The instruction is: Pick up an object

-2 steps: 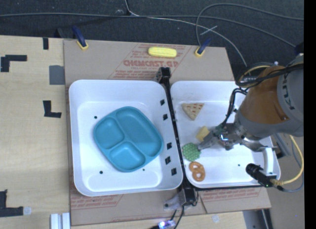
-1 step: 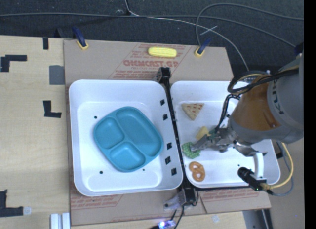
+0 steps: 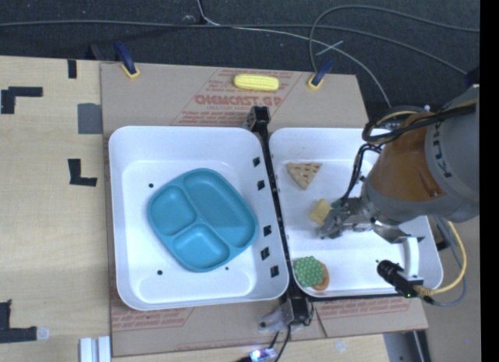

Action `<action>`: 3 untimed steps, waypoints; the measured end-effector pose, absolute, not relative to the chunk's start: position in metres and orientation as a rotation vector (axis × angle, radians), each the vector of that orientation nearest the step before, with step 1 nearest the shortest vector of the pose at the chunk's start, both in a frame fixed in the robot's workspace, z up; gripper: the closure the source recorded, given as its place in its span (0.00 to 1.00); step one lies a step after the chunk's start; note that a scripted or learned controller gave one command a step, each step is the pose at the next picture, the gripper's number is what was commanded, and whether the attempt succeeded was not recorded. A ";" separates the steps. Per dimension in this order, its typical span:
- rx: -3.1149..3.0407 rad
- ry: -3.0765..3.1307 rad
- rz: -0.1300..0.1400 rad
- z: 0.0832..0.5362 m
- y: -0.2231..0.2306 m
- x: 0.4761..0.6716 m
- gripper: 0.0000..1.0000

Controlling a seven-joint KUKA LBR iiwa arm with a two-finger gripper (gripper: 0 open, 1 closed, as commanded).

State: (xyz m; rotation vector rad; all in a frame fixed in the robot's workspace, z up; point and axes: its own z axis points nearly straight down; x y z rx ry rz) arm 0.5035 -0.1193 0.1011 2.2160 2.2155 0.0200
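Yellow block (image 3: pixel 320 211) lies mid right bin (image 3: pixel 355 278), touching our tool (image 3: pixel 334 225); we cannot tell its grip. Nearby lies a pizza slice (image 3: pixel 304 173).

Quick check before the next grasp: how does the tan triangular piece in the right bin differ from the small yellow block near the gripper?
The tan triangular wedge is flat and pointed; the small yellow block is chunky and squarish. The wedge is dull tan with darker marks, the block plain pale yellow. The wedge lies apart toward the bin's far side, while the block sits right beside the gripper. Both rest in the right white bin.
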 end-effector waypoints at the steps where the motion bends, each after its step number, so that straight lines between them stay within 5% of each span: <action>1: 2.220 2.222 0.000 0.144 -0.120 0.498 1.00; 3: 2.219 2.222 0.001 0.229 -0.127 0.496 1.00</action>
